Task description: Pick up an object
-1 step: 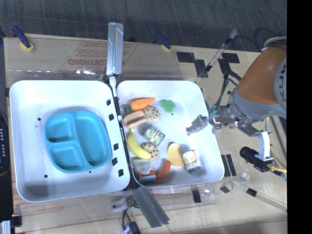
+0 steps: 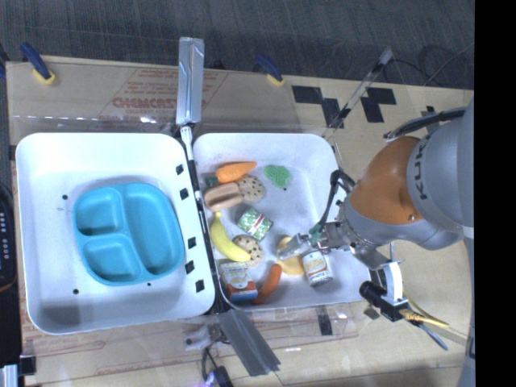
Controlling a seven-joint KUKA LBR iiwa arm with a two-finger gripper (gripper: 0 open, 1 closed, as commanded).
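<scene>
Objects: a heap of toy food fills the right bin (image 2: 322, 147), none of it lifted; every piece rests on the bin floor.
Candidate nearest the arm: a small can (image 2: 319, 268) with a pale label, lying near the bin's front edge, toward its right corner.
Beside it: a yellow piece (image 2: 291, 265) just left of the can, and a red sausage (image 2: 272, 280) further left along the front edge.
Middle of the bin: a banana (image 2: 225, 242), two cookies (image 2: 251, 188), a green-and-white packet (image 2: 254, 223) and a hot dog (image 2: 223, 193).
Back of the bin: a carrot (image 2: 235, 171) and a green leaf-shaped piece (image 2: 277, 176).
Front left corner: a small carton (image 2: 235, 276) tipped against the wall.
Gripper (image 2: 306, 243): down in the bin's front right part, just above the can and the yellow piece; whether it is spread or closed, and whether it grips anything, cannot be told from this angle.
Arm (image 2: 419, 192): reaches over the bin's right wall, orange band above the wrist.
Left bin (image 2: 48, 160): carries a blue divided tray (image 2: 127, 232) at its centre.
Progress: approach looks made; a grasp is unconfirmed and the lift remains to be done.
</scene>
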